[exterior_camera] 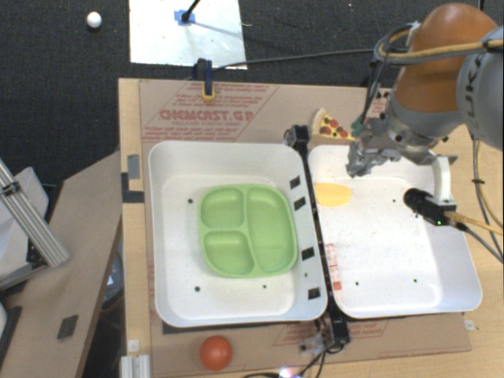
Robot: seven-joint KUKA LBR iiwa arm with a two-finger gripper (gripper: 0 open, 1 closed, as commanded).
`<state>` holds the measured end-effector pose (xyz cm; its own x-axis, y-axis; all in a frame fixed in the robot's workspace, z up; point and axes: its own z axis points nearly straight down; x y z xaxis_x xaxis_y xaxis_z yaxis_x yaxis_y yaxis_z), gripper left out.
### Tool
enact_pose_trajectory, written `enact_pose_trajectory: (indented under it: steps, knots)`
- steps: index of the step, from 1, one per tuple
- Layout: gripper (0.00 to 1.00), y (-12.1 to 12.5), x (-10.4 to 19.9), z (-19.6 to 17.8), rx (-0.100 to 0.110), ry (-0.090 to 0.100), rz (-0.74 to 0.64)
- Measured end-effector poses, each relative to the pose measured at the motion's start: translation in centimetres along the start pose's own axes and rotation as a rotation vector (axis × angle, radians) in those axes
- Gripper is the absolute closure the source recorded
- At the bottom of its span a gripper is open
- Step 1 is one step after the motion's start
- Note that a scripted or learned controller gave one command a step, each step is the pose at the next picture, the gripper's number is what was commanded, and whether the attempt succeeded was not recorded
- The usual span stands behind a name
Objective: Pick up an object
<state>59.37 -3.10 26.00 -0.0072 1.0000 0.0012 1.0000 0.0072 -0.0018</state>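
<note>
Above the right bin [461,286], the arm [445,61] angles its gripper [361,166] downward.

Square white paper sheet [189,22] with a blue mark lies on dark carpet at top, a small white ball [94,20] well to its left. Brown cardboard sheet [213,109] with red CHEMCAST lettering sits under the two shallow white plastic bins [169,211], with a blue-and-yellow clamp [205,79] at its top edge. An orange-red ball [215,352] rests on the bench below the left bin; slanted ribbed grey metal bar [31,223] at far left.
</note>
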Motion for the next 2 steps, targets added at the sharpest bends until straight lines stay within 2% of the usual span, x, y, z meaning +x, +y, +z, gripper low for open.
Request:
enact_pose_trajectory:
  steps: [2]
  knots:
    - [1.00,-4.1,10.2,3.0,-0.001,0.001,-0.002]
